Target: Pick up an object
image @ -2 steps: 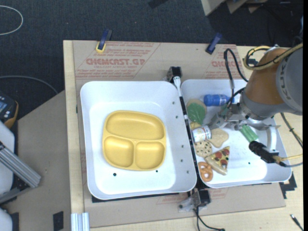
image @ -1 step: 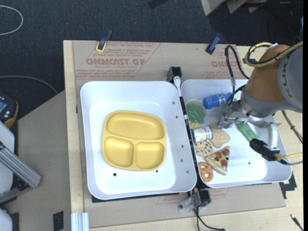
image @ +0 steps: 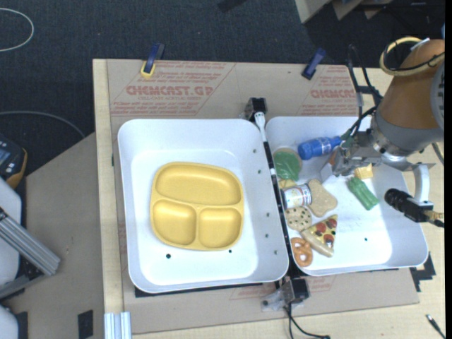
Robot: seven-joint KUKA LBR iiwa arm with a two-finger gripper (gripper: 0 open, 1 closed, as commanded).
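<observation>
we're low in the right bin (image: 395, 256), jaws (image: 346, 162) unreadable from here; let's center squarely on the blue bottle (image: 318, 147) before closing.

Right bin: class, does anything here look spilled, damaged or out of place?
Nothing stands out. The right bin holds toy foods lying loose along its left side: a bottle, a can, a pretzel, a pizza slice. None has spilled over the rim.

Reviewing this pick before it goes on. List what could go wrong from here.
1. The right bin is crowded: the blue bottle, yellow block and green piece lie close around the end effector, so it may knock one or pinch two.
2. The toy pizza slice and pretzel look flat and hard to grip.
</observation>
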